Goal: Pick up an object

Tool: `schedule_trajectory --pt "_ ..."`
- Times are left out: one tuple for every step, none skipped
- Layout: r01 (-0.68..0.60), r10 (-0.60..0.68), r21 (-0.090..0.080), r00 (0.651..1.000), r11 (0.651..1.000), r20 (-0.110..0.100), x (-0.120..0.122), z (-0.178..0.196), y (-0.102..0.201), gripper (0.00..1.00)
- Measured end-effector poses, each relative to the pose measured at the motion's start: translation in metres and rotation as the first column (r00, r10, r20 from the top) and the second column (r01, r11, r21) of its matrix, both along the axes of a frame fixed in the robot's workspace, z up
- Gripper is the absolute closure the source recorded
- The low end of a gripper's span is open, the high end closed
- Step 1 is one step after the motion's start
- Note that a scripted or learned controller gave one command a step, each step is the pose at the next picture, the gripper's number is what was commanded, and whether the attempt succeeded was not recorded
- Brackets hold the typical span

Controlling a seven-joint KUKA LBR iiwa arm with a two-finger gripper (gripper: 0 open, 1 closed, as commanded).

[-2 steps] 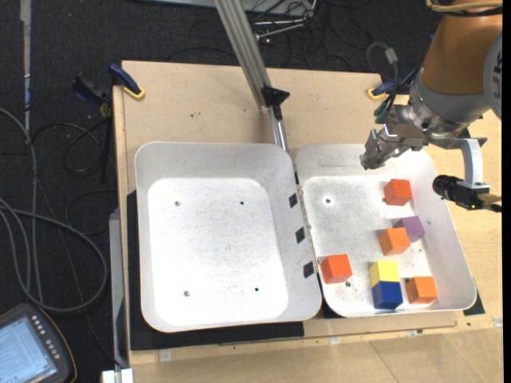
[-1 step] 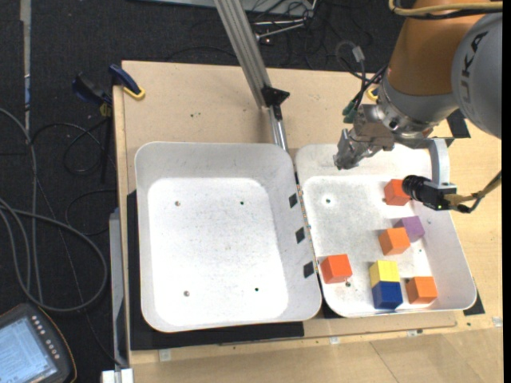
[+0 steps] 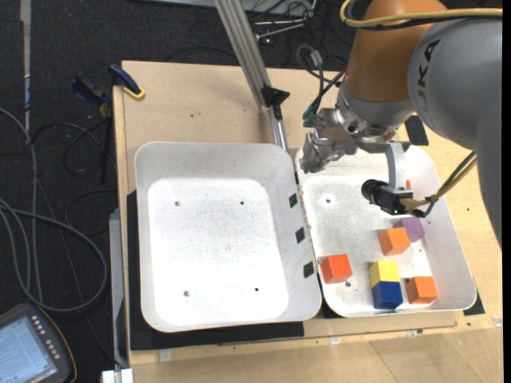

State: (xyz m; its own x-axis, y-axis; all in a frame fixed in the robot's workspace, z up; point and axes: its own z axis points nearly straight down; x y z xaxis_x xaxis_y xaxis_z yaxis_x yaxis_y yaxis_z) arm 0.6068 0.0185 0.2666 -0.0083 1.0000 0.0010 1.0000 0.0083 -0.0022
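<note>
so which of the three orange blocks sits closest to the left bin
The orange block at the right bin's left side, standing alone; the other two orange blocks lie further right, beside other blocks.

The arm (image 3: 447, 62) is cut off by the top and right edges and hides the far corner of the right bin (image 3: 455, 278). A screen (image 3: 28, 349) at bottom left is cropped. The purple block (image 3: 413, 227) is partly hidden behind an orange block (image 3: 394, 240).
</note>
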Motion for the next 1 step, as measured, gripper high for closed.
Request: schedule_trajectory --pt "0.000 0.000 0.001 1.000 1.000 -0.001 -0.0076 -0.0186 0.0594 1.00"
